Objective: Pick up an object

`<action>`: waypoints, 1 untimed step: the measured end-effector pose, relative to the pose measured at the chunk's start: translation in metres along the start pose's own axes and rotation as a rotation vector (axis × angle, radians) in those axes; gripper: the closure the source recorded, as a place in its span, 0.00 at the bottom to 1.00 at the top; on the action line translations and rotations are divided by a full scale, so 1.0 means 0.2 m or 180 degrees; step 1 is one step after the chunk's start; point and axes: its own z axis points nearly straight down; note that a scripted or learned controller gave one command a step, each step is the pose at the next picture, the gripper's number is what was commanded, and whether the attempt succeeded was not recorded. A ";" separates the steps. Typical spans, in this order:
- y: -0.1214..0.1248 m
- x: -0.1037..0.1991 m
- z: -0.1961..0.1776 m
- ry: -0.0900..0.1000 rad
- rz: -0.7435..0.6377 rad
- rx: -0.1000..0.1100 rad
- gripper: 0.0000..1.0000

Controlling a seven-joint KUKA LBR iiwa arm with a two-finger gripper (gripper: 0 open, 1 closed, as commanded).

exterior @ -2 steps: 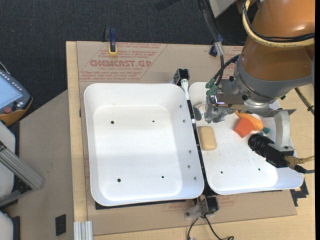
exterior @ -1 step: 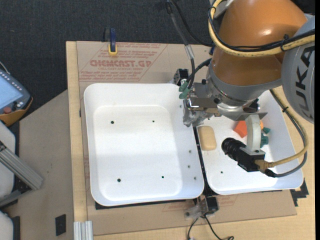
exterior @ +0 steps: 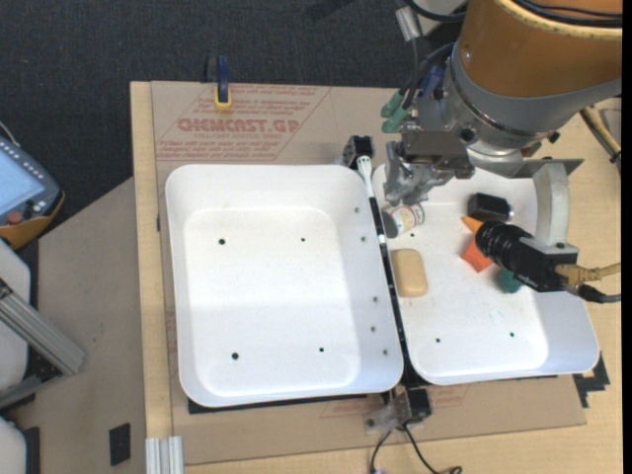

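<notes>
We see the gripper (exterior: 405, 201) low over the right bin (exterior: 474, 349), in that bin's far left corner, close beside the wall where it meets the left bin (exterior: 267, 284). The grey wrist and the orange band above it cover much of the tool from our angle, so we cannot tell whether the gripper is released or clenched, and we see nothing that is plainly grasped. Just under its tip lies a small pale object (exterior: 403, 219), against the left wall of the right bin. We cannot tell whether the gripper touches it or only hangs above it. Nearer to us along the same wall, a tan block (exterior: 410, 272) lies flat on the bin floor, close to the pale object but apart from it. Further right in the same bin we make out a black piece (exterior: 489, 206), an orange piece (exterior: 475, 256) below it, and a green piece (exterior: 510, 283) nearer the bin's right side, all well clear of the gripper. Both bins rest on a cardboard sheet (exterior: 247, 117) with red print, and a blue clamp (exterior: 221, 70) grips its far edge.
</notes>
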 end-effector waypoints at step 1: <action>0.00 0.00 -0.03 -0.0010 0.0000 0.0027 1.00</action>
